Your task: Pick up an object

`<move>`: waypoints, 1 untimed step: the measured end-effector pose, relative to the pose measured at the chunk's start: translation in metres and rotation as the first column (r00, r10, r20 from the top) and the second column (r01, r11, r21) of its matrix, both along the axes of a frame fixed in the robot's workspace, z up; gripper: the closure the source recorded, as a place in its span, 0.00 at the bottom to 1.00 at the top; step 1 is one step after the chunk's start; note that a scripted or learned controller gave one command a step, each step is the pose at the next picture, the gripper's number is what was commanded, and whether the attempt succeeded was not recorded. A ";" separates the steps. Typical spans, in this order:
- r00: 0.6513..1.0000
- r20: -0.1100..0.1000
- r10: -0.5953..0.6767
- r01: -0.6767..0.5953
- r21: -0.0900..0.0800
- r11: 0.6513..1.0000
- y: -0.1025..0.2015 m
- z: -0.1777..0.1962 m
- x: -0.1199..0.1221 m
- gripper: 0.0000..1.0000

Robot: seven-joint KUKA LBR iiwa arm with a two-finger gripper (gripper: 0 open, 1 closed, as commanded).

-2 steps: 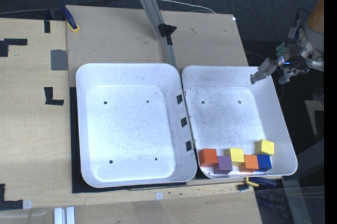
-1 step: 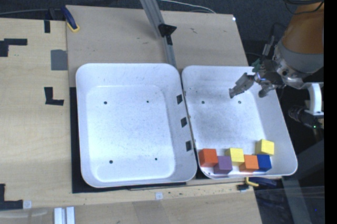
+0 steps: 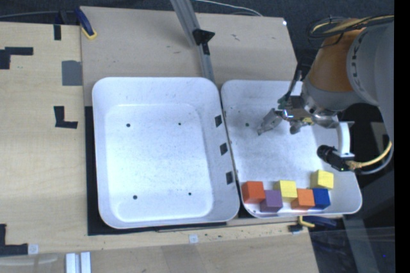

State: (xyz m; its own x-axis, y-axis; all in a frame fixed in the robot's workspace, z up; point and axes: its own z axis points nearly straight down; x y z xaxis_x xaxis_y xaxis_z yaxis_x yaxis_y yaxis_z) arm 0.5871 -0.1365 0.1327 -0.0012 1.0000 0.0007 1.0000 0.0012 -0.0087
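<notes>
- The arm [image 3: 359, 66] reaches in from the right edge of the frame, orange band showing above the wrist.
- Its jaws [image 3: 277, 122] hang over the upper middle of the right bin [image 3: 256, 99], spread apart, with nothing between them.
- Down at the lower edge of that bin sits a cluster of blocks (all well apart from the jaws): an orange block [image 3: 254, 191], a purple block [image 3: 273, 200] just beside it, a yellow block [image 3: 287, 189], a second orange block [image 3: 305, 198] and a blue block [image 3: 321, 198].
- Another yellow block [image 3: 325, 179] rests just above the blue one.
- The left bin [image 3: 154, 150] lies at centre frame, touching the right bin's edge.
- Both bins sit on the table [image 3: 141, 47].
</notes>
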 end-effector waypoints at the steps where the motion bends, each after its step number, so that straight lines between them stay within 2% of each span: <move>1: 1.000 -0.001 0.002 -0.002 -0.001 1.000 0.027 -0.043 0.094 0.00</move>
